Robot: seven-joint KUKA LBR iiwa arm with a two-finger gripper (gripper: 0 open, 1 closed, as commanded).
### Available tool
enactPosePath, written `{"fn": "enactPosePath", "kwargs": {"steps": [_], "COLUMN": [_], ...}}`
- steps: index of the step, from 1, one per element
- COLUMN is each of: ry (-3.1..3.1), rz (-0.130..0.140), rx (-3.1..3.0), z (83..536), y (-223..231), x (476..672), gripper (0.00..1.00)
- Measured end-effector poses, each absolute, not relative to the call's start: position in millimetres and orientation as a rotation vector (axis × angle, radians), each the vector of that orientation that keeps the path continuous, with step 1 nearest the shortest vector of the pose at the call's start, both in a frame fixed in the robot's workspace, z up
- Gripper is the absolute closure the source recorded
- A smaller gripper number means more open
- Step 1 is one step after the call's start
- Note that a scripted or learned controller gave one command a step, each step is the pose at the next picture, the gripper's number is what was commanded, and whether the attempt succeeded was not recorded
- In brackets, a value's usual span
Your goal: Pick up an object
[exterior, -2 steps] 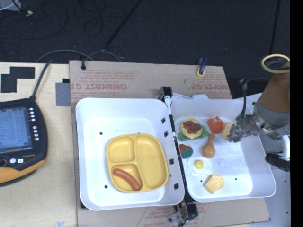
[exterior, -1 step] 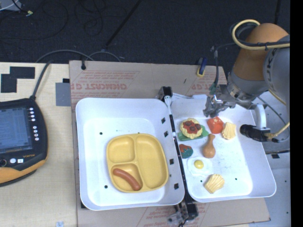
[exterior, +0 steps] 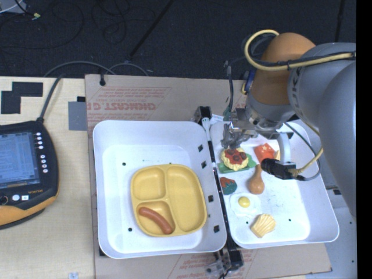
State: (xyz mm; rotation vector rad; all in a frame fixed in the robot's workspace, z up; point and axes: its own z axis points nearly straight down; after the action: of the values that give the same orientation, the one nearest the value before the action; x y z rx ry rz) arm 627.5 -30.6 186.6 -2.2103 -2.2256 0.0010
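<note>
**A:** Looking down at a slant on the bench, what lies where?

**B:** Two shallow white bins sit side by side on brown cardboard. The left bin (exterior: 110, 156) holds a yellow divided plate (exterior: 168, 199), and a toy sausage (exterior: 156, 220) lies in the plate's near compartment. The right bin (exterior: 302, 214) holds small toy foods: a round pizza-like piece with red and yellow topping on a green base (exterior: 234, 158) near the far left corner, a red piece (exterior: 265, 151) just to its right, a small red-and-green piece (exterior: 227, 185) nearer the camera, a brown drumstick-shaped piece (exterior: 256, 182) beside that, a fried egg (exterior: 244, 202), and a yellow shell-shaped piece (exterior: 263, 225) nearest the front rim.

**A:** And the arm?

**B:** The grey arm (exterior: 325, 97) reaches in from the right, with its orange band (exterior: 279, 68) high over the right bin's far edge. The gripper (exterior: 234, 137) hangs below it, just above the pizza-like piece.

**A:** Is it gripping anything?

**B:** I cannot tell. The metal parts at its tip are small and cluttered, so how wide it stands is unclear, and nothing can be seen caught in it. The pizza-like piece appears to rest on the bin floor.

**A:** Anything else?

**B:** A control pendant with a screen (exterior: 23, 167) lies on the bench at far left, and cables (exterior: 87, 16) trail across the dark floor beyond.
</note>
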Motion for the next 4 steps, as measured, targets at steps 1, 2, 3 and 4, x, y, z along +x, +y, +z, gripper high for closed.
{"fn": "enactPosePath", "kwargs": {"steps": [1,2,3,4], "ry": [-2.217,-2.230,-2.231,-2.228], "rz": [-0.003,-0.017,-0.011,-0.001], "rx": [-2.226,-2.227,-2.217,-2.208], "z": [117.3,110.8,194.0,187.1], "y": [-92.7,-97.7,-37.4,55.4], "x": [622.4,638.4,646.1,643.3], "gripper": [1.00,1.00,1.00,1.00]}}
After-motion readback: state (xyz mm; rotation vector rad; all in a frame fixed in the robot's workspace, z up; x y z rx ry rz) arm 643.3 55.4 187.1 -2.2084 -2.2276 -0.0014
